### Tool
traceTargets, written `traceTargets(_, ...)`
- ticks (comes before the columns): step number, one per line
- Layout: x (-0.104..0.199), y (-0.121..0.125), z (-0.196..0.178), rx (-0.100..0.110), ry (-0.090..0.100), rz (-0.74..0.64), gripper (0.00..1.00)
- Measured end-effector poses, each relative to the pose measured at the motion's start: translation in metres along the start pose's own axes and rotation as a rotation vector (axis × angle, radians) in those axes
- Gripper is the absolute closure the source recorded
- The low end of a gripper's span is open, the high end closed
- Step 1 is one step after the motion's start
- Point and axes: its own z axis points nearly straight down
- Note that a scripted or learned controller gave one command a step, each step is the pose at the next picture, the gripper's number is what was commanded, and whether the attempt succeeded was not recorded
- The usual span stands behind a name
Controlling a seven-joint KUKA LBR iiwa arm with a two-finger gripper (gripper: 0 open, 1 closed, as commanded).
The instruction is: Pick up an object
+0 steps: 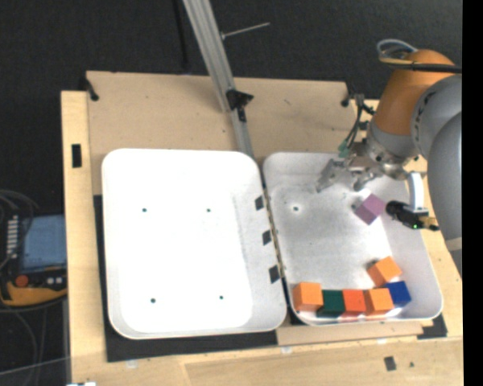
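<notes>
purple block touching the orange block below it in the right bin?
Apart. The camera view shows bare white bin floor between the purple block and the nearest orange block, which sits lower by the row along the right bin's near wall.

left bin (185, 240) bare, blocks (352, 299) crowding right bin's (306, 215) near wall

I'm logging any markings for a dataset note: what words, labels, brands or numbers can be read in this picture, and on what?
None can be read.
Blocks, purple block, both white bins: no print visible.
Blue device beside the bench: too small and blurred to tell.
</notes>
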Motion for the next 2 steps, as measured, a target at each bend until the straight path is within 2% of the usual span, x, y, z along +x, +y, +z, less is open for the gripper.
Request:
traceTargets(1,-0.002,0.002,-0.016,-0.008,-0.006,-0.004,1.00)
traceTargets(2,-0.006,-0.005,-0.067,-0.011,0.001,0.005,1.00)
